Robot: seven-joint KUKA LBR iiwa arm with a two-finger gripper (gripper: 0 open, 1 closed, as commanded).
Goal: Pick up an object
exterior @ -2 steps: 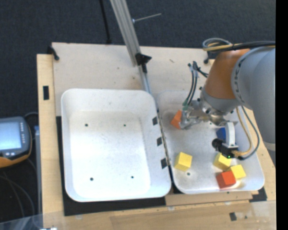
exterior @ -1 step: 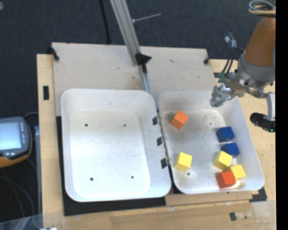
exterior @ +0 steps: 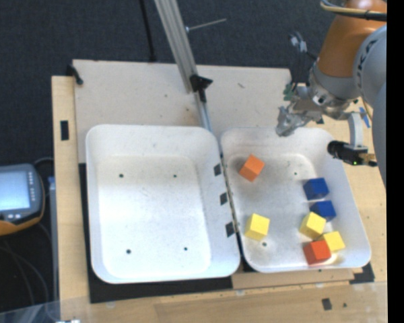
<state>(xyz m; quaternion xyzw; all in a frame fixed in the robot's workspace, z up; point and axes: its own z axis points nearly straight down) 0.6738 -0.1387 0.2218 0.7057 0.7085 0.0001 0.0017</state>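
Orange cube (exterior: 251, 167) below jaws (exterior: 285, 128); no writing legible.

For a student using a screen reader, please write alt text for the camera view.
The arm's tool hangs above the right bin's far rim; the bin holds seven blocks, including an orange block. The left bin sits alongside.

No readable text, labels, brands or numbers on anything in view
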